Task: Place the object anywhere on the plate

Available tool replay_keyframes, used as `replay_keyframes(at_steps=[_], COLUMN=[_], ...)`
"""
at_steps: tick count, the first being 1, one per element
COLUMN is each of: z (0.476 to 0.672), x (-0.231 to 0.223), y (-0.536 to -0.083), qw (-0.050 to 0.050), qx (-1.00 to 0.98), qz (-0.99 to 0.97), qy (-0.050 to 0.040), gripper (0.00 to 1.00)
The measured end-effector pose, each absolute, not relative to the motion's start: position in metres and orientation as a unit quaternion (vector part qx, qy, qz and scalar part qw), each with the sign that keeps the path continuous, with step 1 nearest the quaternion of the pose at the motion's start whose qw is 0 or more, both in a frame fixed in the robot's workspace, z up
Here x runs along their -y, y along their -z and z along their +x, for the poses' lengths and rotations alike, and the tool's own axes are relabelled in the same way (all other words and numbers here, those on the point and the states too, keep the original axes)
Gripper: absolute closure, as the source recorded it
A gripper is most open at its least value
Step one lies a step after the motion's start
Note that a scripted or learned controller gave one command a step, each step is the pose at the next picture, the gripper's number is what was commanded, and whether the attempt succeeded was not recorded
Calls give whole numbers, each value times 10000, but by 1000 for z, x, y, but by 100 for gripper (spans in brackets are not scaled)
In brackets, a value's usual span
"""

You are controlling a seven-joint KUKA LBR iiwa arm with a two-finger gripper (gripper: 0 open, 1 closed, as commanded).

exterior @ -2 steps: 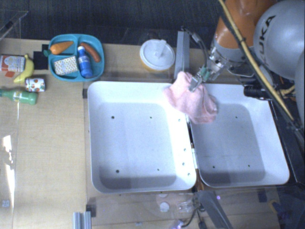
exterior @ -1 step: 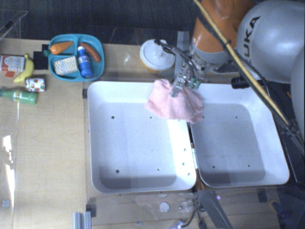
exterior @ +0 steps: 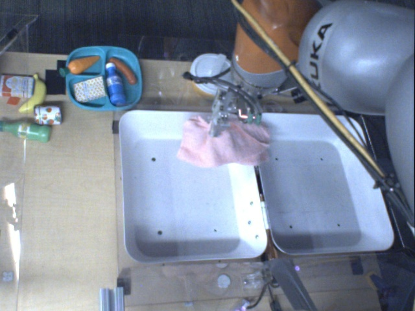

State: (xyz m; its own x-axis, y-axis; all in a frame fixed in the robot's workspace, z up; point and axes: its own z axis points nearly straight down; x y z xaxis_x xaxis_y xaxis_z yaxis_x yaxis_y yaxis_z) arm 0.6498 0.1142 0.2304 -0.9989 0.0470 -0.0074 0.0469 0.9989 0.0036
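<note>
A pink cloth (exterior: pixel 224 146) hangs over the far edge where the two bins meet, bunched up at its top. My gripper (exterior: pixel 227 116) is right above it, with its fingers pinched into the cloth's upper fold. The blue divided plate (exterior: pixel 97 48) stands on the bench at the far left, well left of the gripper. It holds a carrot (exterior: pixel 84 64), a sausage (exterior: pixel 128 72), a small blue bottle (exterior: pixel 115 86) and a patterned piece (exterior: pixel 88 89).
The left bin (exterior: pixel 188 206) and the right bin (exterior: pixel 324 199) lie side by side below the cloth. A white cup (exterior: pixel 209 67) stands behind the bins. A banana (exterior: pixel 34 94), a can (exterior: pixel 47 115), a green bottle (exterior: pixel 26 130) and a carton (exterior: pixel 14 86) sit left of the plate.
</note>
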Motion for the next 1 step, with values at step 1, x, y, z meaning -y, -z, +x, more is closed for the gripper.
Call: replay_keyframes(at_steps=[1], z=[650], x=[-114], y=[-231], qw=[41], qx=[-9997], qz=[237], qy=[-18], gripper=[0])
